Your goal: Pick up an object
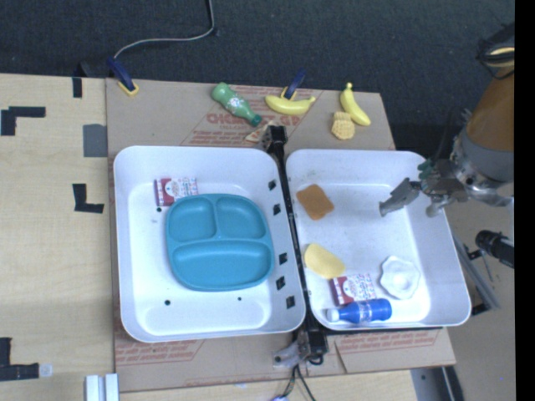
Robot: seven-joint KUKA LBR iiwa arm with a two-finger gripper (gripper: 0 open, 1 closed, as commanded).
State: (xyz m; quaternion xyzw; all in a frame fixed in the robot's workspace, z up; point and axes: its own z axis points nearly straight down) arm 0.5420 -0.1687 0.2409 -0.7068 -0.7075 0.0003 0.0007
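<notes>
Left bin (134, 249) with blue divided tray (220, 242) and small carton (175, 190), right bin (435, 249) holding brown piece (315, 201), yellow piece (323, 261), 2nd carton (354, 288), blue bottle (359, 312), white cup (399, 277), pincer (411, 199) above right bin's upper right, fingers spread, holding nothing, 2 bananas (289, 104) on table (50, 224) behind.

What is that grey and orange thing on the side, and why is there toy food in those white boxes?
That is a robot arm. Its claw, called the end effector, hangs over the right shallow white bin with nothing in it. One camera looks down from above.

The right bin holds a brown toast-like piece, a yellow lemon-like lump, a small red and white carton, a blue bottle lying down and a white cup-like thing. The left white bin holds a blue divided plastic plate and another red and white carton. Behind the bins lie a green toy bottle and two yellow toy bananas.
</notes>
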